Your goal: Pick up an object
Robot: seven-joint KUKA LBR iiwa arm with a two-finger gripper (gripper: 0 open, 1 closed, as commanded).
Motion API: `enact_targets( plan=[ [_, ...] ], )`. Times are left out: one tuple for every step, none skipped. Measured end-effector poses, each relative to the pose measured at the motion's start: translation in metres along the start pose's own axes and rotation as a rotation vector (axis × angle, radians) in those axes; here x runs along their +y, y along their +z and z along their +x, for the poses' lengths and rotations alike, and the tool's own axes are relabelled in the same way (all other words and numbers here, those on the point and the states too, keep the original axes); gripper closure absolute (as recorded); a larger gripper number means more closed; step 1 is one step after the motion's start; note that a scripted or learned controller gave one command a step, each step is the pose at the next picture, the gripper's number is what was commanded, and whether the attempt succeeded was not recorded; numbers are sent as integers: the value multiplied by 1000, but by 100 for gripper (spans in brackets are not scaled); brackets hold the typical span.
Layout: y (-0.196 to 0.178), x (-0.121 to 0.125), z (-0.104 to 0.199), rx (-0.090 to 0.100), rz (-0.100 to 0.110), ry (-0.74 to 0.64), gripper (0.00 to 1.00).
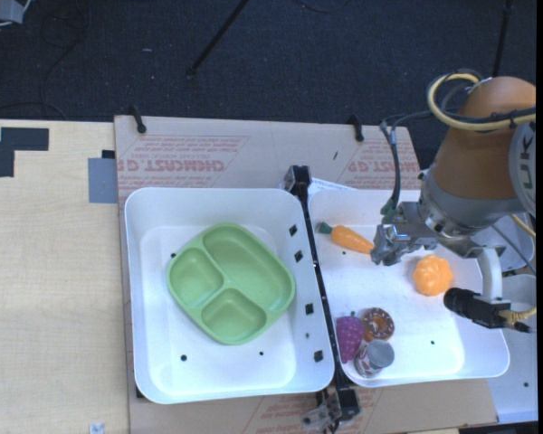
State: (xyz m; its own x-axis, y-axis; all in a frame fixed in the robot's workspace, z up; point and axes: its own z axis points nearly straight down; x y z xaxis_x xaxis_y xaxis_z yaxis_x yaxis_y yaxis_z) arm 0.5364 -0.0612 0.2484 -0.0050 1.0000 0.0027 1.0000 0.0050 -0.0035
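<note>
hovering just right of the carrot — hand, grip state unclear.

Both white bins are viewed from one fixed camera set above the bench, looking down at a slant. The left bin and right bin are framed whole at middle distance. Dark floor is seen beyond the far edge, and the arm is seen entering from the right.
</note>
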Motion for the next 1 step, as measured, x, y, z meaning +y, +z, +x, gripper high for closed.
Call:
enact_targets(
  plan=[
    [11, 3, 44, -1, 2, 2, 100]
  ],
)
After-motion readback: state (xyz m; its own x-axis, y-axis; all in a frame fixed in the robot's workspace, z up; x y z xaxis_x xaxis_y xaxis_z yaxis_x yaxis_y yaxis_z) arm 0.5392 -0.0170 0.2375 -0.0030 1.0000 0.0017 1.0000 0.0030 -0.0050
